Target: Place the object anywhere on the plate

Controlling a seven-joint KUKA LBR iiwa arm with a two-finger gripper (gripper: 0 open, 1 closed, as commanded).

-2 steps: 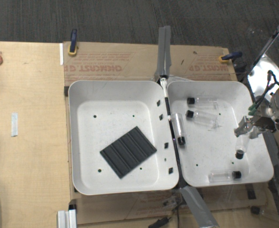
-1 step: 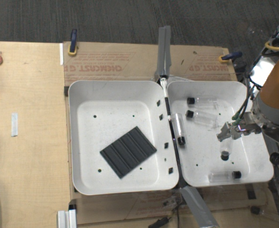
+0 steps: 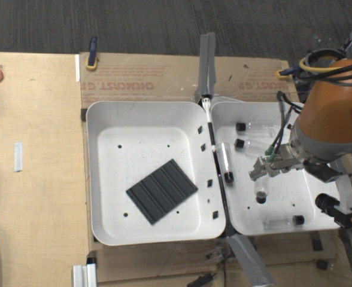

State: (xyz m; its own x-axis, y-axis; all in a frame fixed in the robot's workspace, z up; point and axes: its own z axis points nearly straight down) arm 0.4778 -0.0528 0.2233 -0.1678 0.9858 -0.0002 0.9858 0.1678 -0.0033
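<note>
A dark ribbed rectangular plate (image 3: pixel 162 191) lies askew on the floor of the left bin (image 3: pixel 104 118). The right bin (image 3: pixel 248 227) holds several small clear items with black caps: one long tube (image 3: pixel 224 160) by the left wall, two near the back (image 3: pixel 240 126) (image 3: pixel 239 143), one in the middle (image 3: pixel 261 198) and one at the front (image 3: pixel 298 220). My gripper (image 3: pixel 261 170) hangs over the middle of the right bin, just above and behind the middle capped item. The grey and orange arm (image 3: pixel 328 118) reaches in from the right.
Both bins rest on brown cardboard (image 3: pixel 146 76). A grey metal bar (image 3: pixel 207 64) runs between the bins at the back. A blue and yellow clamp (image 3: pixel 92 52) sits at the cardboard's back left. The wooden bench (image 3: pixel 32 160) extends to the left.
</note>
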